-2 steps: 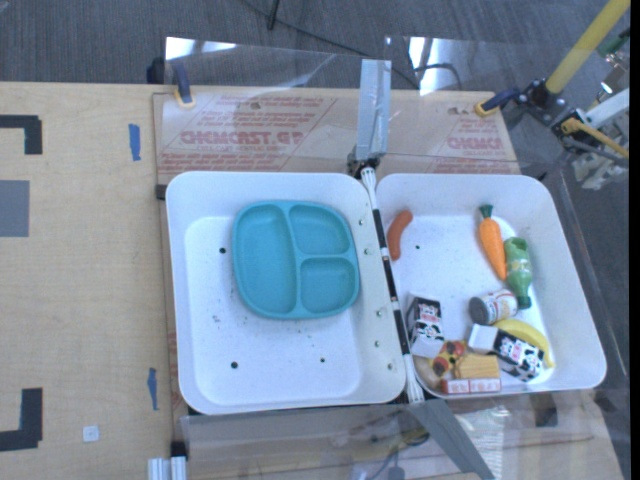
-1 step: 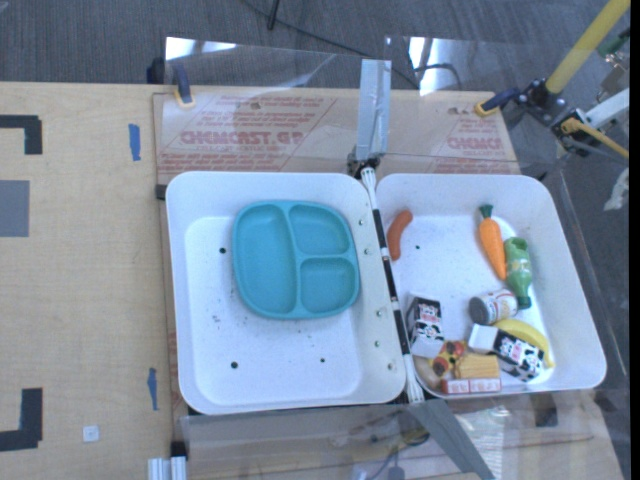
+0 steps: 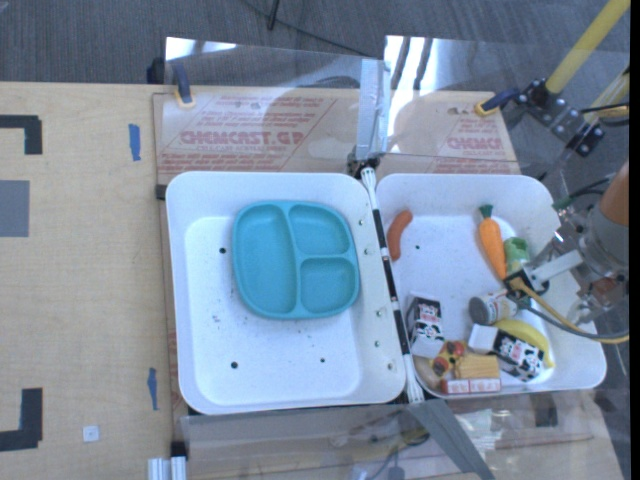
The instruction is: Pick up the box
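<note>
A small black-and-white patterned box [image 3: 427, 320] lies in the right bin [image 3: 440, 193], near its left wall. A second patterned box [image 3: 520, 354] rests by the bin's front right corner, beside a banana [image 3: 533, 334]. A flat yellow box [image 3: 478, 366] lies along the front wall. My gripper [image 3: 597, 286] hangs over the right rim of that bin, to the right of the banana and above the second patterned box. Nothing shows in its grasp.
The right bin also holds an orange sausage [image 3: 398, 233], a carrot [image 3: 491, 246], a green item [image 3: 516, 253], a small grey can [image 3: 483, 310] and small toy fruit [image 3: 449, 355]. A teal divided plate [image 3: 296, 259] lies in the left bin [image 3: 200, 348].
</note>
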Motion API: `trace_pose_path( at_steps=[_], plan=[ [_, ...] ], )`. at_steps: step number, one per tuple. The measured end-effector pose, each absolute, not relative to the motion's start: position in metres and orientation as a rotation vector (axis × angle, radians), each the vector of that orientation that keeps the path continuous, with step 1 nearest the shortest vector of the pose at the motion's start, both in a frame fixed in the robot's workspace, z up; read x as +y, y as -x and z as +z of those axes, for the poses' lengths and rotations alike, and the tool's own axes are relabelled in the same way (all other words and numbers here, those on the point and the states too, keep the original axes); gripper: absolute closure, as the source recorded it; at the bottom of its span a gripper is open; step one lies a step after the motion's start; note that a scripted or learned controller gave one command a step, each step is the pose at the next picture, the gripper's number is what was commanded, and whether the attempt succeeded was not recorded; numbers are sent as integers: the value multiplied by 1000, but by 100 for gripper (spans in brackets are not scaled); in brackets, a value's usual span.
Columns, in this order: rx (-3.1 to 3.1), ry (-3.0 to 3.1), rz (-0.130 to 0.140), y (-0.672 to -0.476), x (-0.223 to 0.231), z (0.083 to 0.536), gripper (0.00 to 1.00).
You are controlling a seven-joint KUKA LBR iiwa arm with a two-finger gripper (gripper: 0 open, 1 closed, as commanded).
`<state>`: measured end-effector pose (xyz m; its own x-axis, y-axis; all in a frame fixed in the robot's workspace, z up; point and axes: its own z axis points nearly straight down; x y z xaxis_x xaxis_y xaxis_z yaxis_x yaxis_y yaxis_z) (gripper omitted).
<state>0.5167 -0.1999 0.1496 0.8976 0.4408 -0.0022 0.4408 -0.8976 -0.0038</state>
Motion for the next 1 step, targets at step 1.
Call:
trace_pose_path(
  at_steps=[1],
  plan=[
    [-391, 3116, 3, -561, -223, 272, 0]
  ],
)
